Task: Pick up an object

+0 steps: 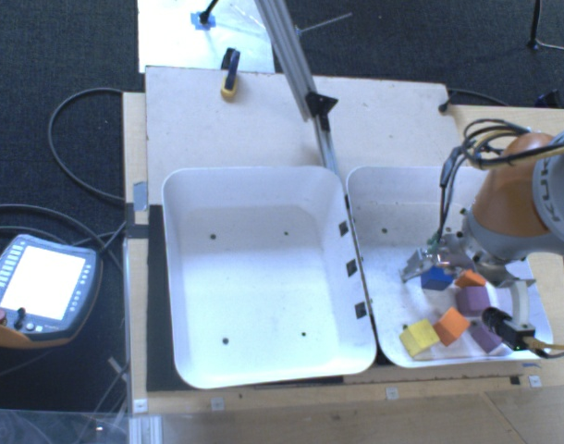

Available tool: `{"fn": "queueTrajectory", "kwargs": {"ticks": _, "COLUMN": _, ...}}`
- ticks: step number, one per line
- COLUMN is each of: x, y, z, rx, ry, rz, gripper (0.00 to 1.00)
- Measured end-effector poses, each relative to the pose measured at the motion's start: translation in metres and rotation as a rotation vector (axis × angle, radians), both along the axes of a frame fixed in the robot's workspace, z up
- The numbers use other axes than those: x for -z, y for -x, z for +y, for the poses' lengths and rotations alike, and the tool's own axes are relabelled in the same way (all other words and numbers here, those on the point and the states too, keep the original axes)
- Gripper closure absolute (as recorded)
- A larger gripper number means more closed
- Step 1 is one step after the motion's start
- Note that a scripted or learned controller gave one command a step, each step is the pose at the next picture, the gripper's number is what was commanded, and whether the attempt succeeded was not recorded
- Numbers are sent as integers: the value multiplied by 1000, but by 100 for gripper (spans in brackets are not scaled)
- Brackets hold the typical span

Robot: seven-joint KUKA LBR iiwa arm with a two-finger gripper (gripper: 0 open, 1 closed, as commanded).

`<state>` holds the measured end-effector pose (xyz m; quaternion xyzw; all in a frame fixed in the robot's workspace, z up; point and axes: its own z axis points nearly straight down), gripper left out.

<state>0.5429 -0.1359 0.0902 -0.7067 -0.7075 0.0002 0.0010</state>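
Right, I see the metal two-finger gripper (428, 265) low in the right white bin (389, 192), over a small blue cube (436, 278); its opening I cannot tell. Purple block (472, 299) just beside: I fear a nudge or double-grab.

Left bin (190, 202): I read plain white, a few small dark dots on the floor.
Right bin (384, 192): white too; black square marks along the rim shared with its neighbour.
Bench (374, 109): pale off-white board, light wood edging.
Arm (518, 197): grey with an orange band, black cables over it.
Blue block (436, 278): deep blue.
Purple block (472, 299): dull purple; a second purple block (485, 339) near the right bin's front rim.
Orange block (451, 326): bright orange.
Yellow block (418, 339): pale yellow.
Clamp (230, 72): yellow and black, bench's far edge.
Pendant (42, 285): grey case, orange underside, white screen.
Floor (60, 44): I see dark speckled carpet.
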Motion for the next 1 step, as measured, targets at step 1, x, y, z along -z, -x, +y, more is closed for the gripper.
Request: {"fn": "queueTrajectory", "kwargs": {"ticks": 1, "x": -11, "y": -3, "z": -1, "rx": -2, "ry": 1, "rz": -6, "gripper": 100}}
